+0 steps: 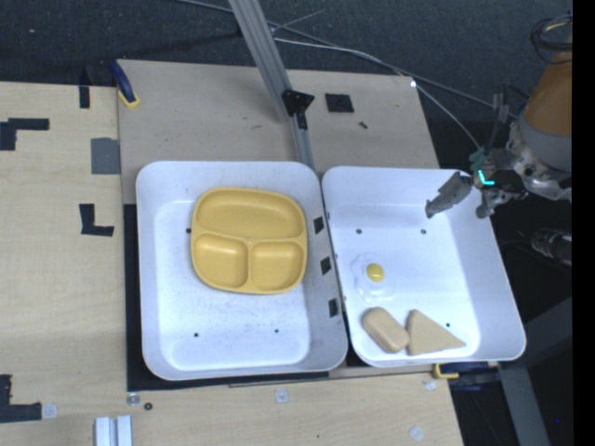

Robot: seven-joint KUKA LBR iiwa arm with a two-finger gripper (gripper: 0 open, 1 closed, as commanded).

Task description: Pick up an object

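In the left bin [158,249] lies a yellow divided plate [249,240]. The right bin [483,277] holds a small yellow ball [375,272] near its middle, with a tan oval piece [384,330] and a tan wedge [432,334] at its front. My gripper [466,199] hangs over the right bin's far right corner, well apart from all of these. Its two dark fingers are spread, so it is open with nothing between them.
A slanted metal pole [265,45] rises from the bench behind the bins. Cables [437,100] run across the dark floor at the back right. Black tape marks dot the wooden bench top [56,249] on the left.
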